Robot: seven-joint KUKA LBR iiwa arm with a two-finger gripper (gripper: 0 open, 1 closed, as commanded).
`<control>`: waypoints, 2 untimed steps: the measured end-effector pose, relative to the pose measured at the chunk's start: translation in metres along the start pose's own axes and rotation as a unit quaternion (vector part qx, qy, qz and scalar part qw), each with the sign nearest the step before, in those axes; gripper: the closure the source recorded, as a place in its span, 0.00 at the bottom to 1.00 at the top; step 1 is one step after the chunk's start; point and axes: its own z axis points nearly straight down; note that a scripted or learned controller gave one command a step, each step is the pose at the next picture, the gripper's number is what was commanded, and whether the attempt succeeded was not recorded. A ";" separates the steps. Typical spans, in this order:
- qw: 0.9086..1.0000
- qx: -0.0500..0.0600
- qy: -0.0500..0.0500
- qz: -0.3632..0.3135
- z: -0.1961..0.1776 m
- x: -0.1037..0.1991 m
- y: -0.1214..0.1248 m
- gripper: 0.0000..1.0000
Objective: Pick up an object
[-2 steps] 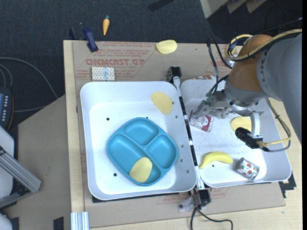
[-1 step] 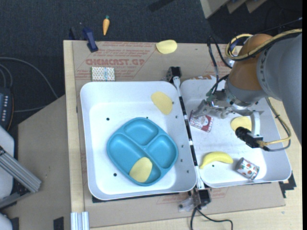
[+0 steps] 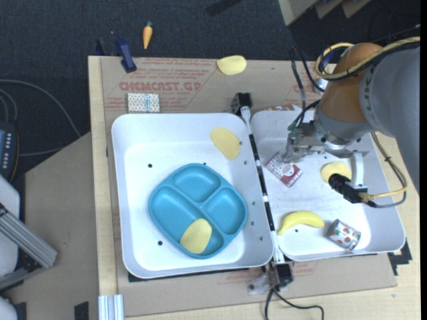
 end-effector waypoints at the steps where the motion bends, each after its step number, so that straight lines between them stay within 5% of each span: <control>1: 1.000 0.000 0.000 0.000 0.000 0.000 0.000 0.00; 2: 1.000 -0.001 -0.001 0.000 0.009 -0.008 -0.024 0.00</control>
